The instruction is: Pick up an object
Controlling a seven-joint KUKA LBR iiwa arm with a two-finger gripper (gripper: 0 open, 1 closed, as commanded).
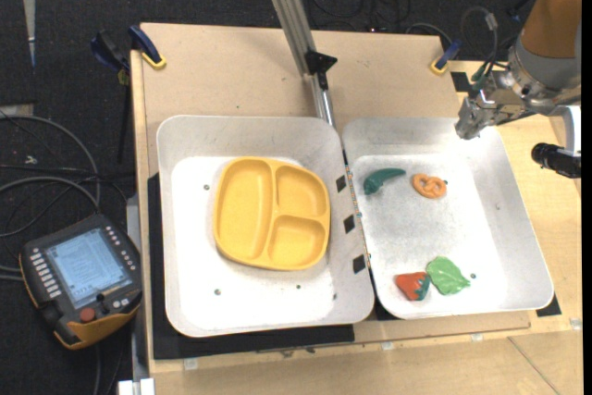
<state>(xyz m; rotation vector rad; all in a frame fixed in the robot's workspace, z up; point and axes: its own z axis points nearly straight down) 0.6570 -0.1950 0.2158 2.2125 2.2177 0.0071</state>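
Observation:
In the right bin (499,190) lie a dark green curved piece (381,180), an orange pretzel-like piece (429,186), a red piece (411,286) and a light green leafy piece (448,277) touching it. My gripper (469,123) hangs over the bin's far right corner, well above and to the right of the orange piece. Nothing shows between its tips.
The left bin (185,199) holds a yellow divided tray (272,214). A slanted metal pole (294,14) crosses the bench's back to the seam between the bins. A teach pendant (81,277) lies on the floor at the left. Clamps sit at the bench's back corners.

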